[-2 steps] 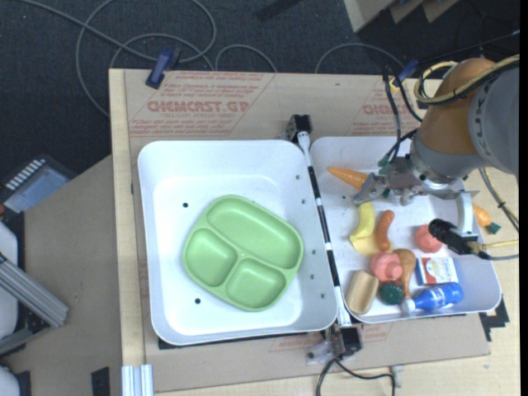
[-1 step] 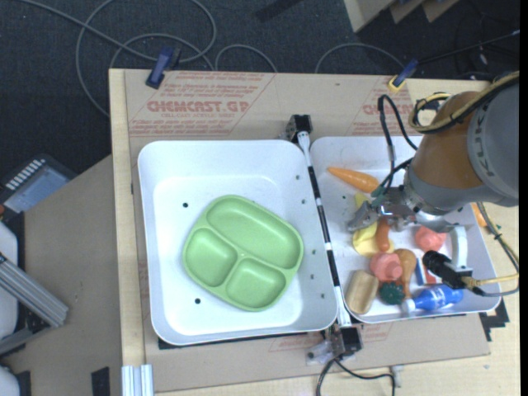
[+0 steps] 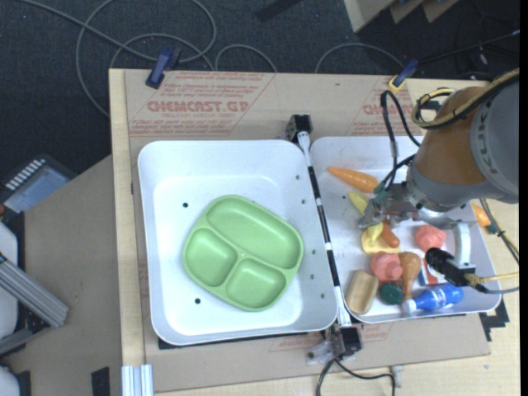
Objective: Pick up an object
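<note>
The right bin [image 3: 330, 151] holds several toy foods. An orange carrot [image 3: 353, 176] lies at its far left, with a yellow piece [image 3: 358, 200] just below it. A yellow and orange toy [image 3: 377, 238] sits mid-bin, beside a pink-red lump [image 3: 384, 265], a tan roll [image 3: 360, 290], an orange cone [image 3: 410, 264] and a pink piece [image 3: 429, 238]. A blue bottle [image 3: 436, 298] lies along the near wall. My gripper [image 3: 378, 209] hangs low over the bin's left half, right above the yellow and orange toy, with the grey and orange arm [image 3: 462, 151] behind it.
The left bin [image 3: 157, 172] holds a green divided plate [image 3: 241, 252]. A black hinge bar [image 3: 320, 213] runs between the two bins. Cables loop over the bench's right side [image 3: 404, 114] and across the dark floor behind.
</note>
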`<state>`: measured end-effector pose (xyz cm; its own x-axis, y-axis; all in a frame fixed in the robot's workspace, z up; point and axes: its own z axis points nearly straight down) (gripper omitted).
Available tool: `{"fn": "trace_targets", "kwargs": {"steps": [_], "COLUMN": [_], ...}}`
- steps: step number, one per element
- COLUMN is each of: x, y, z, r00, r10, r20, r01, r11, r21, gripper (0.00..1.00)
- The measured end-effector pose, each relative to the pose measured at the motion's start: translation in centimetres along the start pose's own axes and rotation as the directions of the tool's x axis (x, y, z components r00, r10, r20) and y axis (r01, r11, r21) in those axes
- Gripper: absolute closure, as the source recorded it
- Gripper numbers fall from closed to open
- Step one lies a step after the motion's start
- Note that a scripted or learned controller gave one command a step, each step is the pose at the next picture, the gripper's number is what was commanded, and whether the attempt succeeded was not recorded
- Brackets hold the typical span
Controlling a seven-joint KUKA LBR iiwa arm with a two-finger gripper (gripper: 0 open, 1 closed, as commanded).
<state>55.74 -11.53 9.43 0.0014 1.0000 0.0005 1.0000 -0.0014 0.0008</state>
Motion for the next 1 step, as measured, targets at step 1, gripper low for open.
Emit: {"fn": "trace_targets", "kwargs": {"steps": [1], "x": [6.36], "y": [2.50], "z": [-9.15], "r00": [1.000], "r10": [-0.004], "r20": [0.000], "r01": [0.004], "r11": [1.000], "r21": [-0.003], "gripper": [1.00]}}
